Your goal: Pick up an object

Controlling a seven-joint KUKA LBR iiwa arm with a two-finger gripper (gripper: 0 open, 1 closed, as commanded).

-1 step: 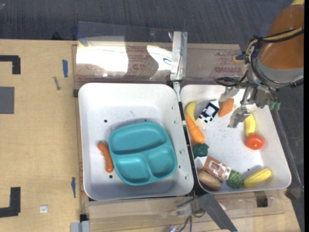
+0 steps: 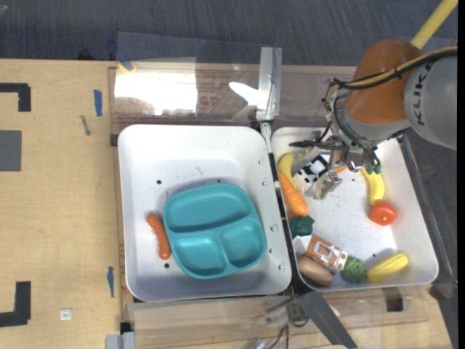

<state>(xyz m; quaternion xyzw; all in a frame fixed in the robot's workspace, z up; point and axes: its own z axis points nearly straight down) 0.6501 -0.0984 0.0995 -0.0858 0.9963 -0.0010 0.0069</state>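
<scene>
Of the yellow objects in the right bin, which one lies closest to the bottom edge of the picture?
The yellow piece at the bin's lower right corner, beside the green item. The other yellow ones lie higher, near the gripper.

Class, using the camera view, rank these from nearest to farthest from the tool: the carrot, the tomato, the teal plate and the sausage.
1. Carrot: just left of the tool, along the right bin's left wall.
2. Tomato: right of the tool, lower in the same bin.
3. Teal plate: middle of the left bin.
4. Sausage: beyond the plate's left edge.
</scene>
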